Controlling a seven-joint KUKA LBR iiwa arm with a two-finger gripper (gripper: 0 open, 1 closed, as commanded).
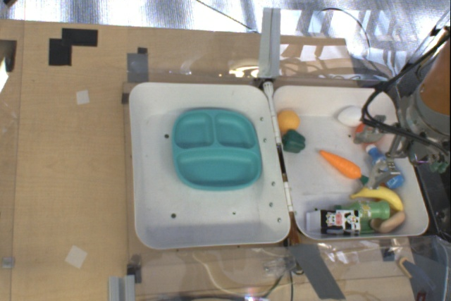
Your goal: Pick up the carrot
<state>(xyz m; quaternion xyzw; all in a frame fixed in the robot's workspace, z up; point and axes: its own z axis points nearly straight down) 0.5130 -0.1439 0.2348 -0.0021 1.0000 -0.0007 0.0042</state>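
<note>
One carrot (341,163) | one banana (378,196) | one teal tray (215,149) | two bins (162,222) | jaws' state: cannot tell

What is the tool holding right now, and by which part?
Nothing that can be seen: the carrot lies loose on the right bin's floor, apart from the tool, which sits to its right.

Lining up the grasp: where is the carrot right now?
The carrot lies in the right bin, near its middle, right of the green toy and up-left of the banana.
</note>
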